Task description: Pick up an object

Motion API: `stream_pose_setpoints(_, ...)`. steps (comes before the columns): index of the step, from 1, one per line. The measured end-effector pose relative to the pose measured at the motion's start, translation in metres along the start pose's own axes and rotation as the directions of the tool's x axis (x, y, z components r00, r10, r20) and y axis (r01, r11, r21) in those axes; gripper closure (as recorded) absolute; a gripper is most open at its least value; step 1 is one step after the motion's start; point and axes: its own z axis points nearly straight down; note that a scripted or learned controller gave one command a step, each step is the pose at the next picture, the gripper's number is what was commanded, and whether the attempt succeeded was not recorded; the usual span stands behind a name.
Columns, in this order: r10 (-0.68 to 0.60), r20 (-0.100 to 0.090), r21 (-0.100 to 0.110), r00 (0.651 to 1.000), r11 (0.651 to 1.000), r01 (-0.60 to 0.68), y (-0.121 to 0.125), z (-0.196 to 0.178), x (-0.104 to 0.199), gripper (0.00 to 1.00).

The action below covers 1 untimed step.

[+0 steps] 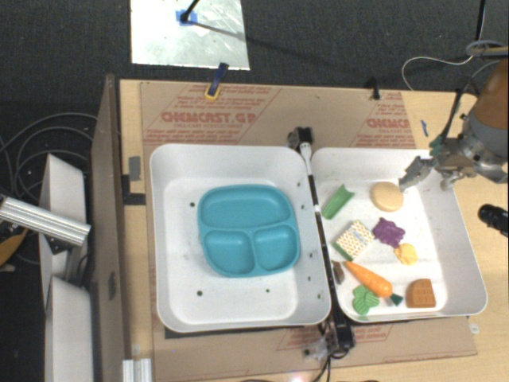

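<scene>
Gripper [429,172] sits over the far right edge of the right bin [469,293]; can't tell its state; nothing visibly held; beige round piece [387,196] lies just left of it; green block [337,201], purple grapes [388,231], carrot [371,276] nearer in the same bin; teal divided plate [248,229] in left bin [171,213].

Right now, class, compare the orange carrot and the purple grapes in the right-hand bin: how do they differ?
The carrot is orange, while the grapes are purple. The carrot is long and tapered, lying at a slant; the grapes form a short, lumpy cluster. The carrot lies nearer the bin's front edge, the grapes nearer its middle. Both are toy foods resting in the right bin.
</scene>
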Motion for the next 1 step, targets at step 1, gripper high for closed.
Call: stream_pose_setpoints(1, -0.002, -0.005, 0.013, 1.000, 1.000, 0.002, -0.0092, 0.1354, 0.0245, 0.00)
